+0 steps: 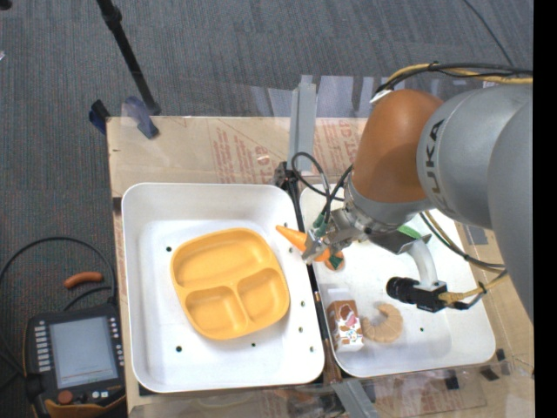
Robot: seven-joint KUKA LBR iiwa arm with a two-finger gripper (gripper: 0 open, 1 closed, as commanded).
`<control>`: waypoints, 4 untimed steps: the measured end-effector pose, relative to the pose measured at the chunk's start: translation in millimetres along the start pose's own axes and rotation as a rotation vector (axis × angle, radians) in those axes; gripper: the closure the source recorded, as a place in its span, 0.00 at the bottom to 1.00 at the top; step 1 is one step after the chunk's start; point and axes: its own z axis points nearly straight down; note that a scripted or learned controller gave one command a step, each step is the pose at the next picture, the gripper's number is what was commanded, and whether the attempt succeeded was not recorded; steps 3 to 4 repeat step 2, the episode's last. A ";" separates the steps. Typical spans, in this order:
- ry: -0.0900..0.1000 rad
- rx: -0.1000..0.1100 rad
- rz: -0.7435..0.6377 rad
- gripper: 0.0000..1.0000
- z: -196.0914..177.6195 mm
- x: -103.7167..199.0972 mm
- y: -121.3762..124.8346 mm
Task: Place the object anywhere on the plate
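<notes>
Plate [231, 281] lies open from above in the left bin [139, 233], all 3 hollows bare. White floor runs free all round it, widest along the near edge. Between the 2 bins the walls make a ridge, and the gripper [324, 249], pinching the carrot [291, 236], hangs right over it. Right bin [474, 342]: carton [345, 325] and pastry [384, 321] crowd the near side, just beside each other, and the arm [418, 164] roofs the far half.

You'll find the toy carrot [294, 237], orange and tapered, with its tip pointing toward 10 o'clock and its thick end pinched in the gripper [320, 249], above the bins' shared edge. At its 8 o'clock, the yellow three-compartment plate [228, 279] lies flat.
</notes>
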 end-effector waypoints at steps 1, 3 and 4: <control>0.000 0.002 -0.015 1.00 0.6 64.6 1.6; 0.000 0.001 -0.015 0.00 0.5 64.4 1.6; 0.000 0.001 -0.015 0.00 0.5 64.4 1.6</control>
